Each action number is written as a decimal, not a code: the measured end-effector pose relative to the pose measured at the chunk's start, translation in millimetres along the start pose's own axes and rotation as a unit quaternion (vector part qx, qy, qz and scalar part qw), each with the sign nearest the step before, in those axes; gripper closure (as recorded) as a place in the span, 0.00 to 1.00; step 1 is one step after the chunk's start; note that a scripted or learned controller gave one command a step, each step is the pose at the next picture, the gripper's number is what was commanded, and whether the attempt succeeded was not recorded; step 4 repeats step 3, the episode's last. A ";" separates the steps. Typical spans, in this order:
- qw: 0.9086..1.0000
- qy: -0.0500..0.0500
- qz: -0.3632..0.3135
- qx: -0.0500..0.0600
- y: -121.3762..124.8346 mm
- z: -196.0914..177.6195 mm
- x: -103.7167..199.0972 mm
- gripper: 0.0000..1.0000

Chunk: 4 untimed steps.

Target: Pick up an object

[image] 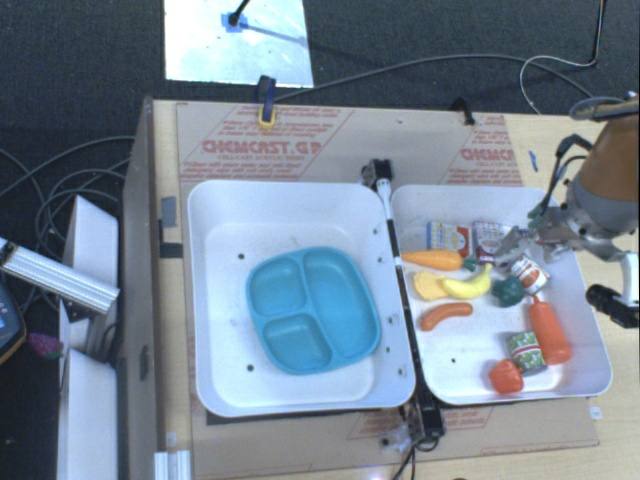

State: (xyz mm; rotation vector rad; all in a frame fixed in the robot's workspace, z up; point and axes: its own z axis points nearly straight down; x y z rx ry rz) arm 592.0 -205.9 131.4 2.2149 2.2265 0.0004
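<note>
Fingers of the gripper [512, 243] sit low over the far middle of the right bin [590, 368], but they blur into the clutter beneath them, so whether they are spread or closed I cannot tell, and nothing can be seen held between them. The grey arm [600, 183], with its orange band, reaches in from the right edge.

Just below the gripper lie a yellow banana [470, 286], long axis running left to right with its right end turned up toward the far side, and a dark green toy [508, 290] touching that end. Left of the gripper an orange carrot [432, 260] lies left to right, close beside the banana's far side. Nearer, a red sausage [445, 315] lies slightly slanted, its right end farther away. An orange bottle [548, 330] points from far-left to near-right, with a small can [525, 350] and a red pepper [505, 376] beside it at the near edge.

The left bin [220, 298] holds a blue divided plate [313, 310]. Both bins rest on a cardboard sheet [300, 138] over the bench, dark carpet [80, 48] and cables around it.
</note>
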 end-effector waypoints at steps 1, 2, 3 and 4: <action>1.000 0.000 0.000 0.000 -29.0 47.2 38.1 0.00; 1.000 -0.001 0.000 -0.003 -27.2 35.3 37.3 1.00; 1.000 0.001 0.000 -0.002 -35.8 -54.2 130.3 1.00; 1.000 0.001 0.000 -0.002 -35.8 -54.2 130.3 1.00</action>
